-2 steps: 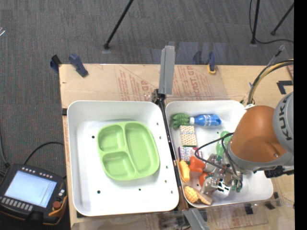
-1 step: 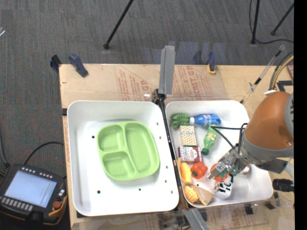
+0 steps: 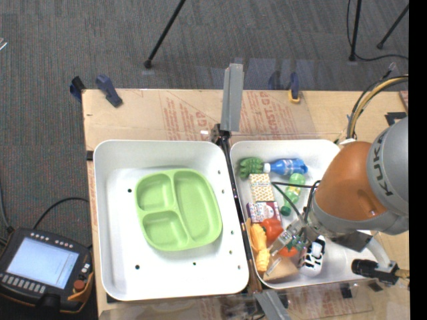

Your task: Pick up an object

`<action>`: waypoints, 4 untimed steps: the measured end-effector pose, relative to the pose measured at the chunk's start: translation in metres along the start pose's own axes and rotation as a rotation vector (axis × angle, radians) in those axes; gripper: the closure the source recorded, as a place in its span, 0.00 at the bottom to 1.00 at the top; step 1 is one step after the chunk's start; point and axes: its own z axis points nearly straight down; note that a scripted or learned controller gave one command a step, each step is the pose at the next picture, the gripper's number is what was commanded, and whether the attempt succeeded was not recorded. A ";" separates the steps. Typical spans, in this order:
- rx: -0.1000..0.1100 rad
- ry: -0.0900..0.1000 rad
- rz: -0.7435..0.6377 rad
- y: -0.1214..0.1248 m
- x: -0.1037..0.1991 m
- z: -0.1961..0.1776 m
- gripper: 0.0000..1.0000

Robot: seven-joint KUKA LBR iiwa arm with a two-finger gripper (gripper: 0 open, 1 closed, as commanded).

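The gripper (image 3: pixel 291 240) is low in the right bin (image 3: pixel 333 153), among a heap of small toys; whether it is open or closed cannot be told, and nothing can be seen held in it. A red toy (image 3: pixel 272 228) lies just to its left, yellow pieces (image 3: pixel 260 247) beyond that, and a black-and-white figure (image 3: pixel 313 254) just to its right. To pick well, it should settle on one piece, the red toy being nearest, and lift straight up clear of its neighbours. The green divided plate (image 3: pixel 179 210) sits well to the left in the other bin (image 3: pixel 107 172). "KUKA" shows on the arm (image 3: pixel 393 162); reversed red print marks the surface (image 3: pixel 167 115), unreadable.
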 end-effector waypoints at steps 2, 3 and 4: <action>0.015 0.021 -0.071 -0.001 0.010 0.008 0.00; 0.015 0.023 -0.222 0.000 0.010 0.008 0.00; 0.014 0.025 -0.224 -0.001 0.010 -0.001 1.00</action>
